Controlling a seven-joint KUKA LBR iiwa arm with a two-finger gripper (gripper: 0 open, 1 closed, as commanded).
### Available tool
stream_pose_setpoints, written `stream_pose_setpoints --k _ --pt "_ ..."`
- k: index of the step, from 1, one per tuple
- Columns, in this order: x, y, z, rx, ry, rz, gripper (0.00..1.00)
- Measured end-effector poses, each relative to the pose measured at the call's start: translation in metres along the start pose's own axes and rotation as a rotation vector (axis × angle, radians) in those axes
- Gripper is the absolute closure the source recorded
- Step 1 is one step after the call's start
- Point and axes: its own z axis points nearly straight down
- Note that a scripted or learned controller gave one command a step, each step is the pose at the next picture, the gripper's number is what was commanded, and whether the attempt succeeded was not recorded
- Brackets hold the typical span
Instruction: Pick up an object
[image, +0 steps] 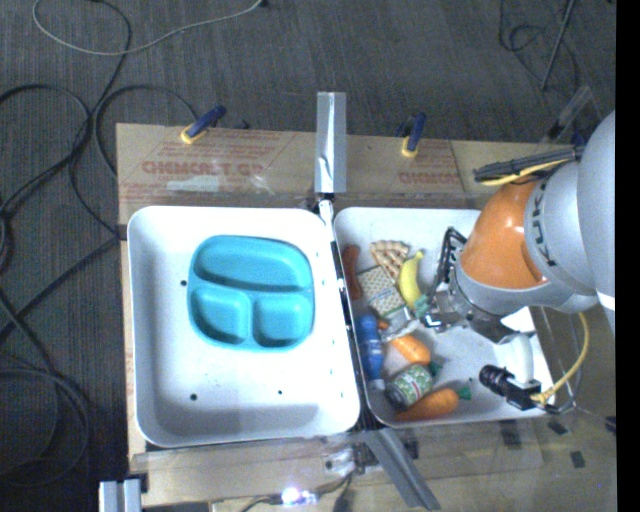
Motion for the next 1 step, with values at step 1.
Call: stream_pose_setpoints --k 1 --pt "0.0023 -0.0002 -0.0076 0.003 0.005 -0.002 1.0"
